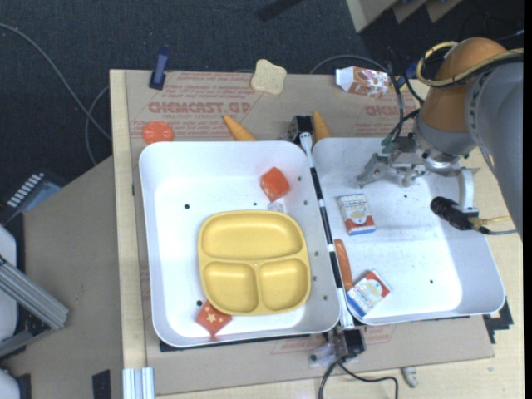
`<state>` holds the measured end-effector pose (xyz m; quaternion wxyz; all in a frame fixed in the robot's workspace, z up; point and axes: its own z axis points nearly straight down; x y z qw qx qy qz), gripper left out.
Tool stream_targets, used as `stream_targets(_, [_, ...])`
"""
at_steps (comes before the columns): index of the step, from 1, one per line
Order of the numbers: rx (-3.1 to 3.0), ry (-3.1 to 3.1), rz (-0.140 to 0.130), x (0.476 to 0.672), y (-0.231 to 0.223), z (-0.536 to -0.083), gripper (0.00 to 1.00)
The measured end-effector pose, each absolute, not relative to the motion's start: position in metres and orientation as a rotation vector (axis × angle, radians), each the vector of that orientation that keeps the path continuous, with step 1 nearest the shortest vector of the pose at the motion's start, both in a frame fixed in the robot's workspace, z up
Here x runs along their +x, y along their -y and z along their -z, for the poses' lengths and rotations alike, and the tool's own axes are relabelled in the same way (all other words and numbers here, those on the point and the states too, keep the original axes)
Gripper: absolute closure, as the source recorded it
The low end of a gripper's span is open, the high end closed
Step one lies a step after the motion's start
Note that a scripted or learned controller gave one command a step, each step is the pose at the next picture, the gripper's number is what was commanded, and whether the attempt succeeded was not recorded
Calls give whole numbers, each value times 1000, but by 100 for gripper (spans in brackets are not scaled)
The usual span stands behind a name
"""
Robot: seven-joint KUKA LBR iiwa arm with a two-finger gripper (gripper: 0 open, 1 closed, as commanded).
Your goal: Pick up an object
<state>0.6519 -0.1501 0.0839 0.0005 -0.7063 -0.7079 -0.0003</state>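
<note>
My gripper [385, 175] hangs over the back left part of the right bin [465, 281], its two fingers spread and nothing between them. A small white and orange carton [356, 214] lies flat just in front of it, apart from the fingers. A second small carton [368, 293] leans at the bin's front left corner. An orange stick [341, 260] lies along the left wall between them. In the left bin [166, 223] sit a yellow divided plate [253, 261], an orange block [274, 183] and a red block with a star [214, 319].
Behind the bins on the bench lie a bread slice [268, 76], a blue item [159, 66], an orange disc [155, 131], a carrot [238, 128], another orange piece [320, 125] and a small carton [363, 79]. The arm fills the back right.
</note>
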Motion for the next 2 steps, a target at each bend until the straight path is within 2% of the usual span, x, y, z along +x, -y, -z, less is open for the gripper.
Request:
stream_targets(1, [-2225,2225,1,667,225,-134,0])
stream_targets(2, [-2221,2219,-2,540,168,-84,0])
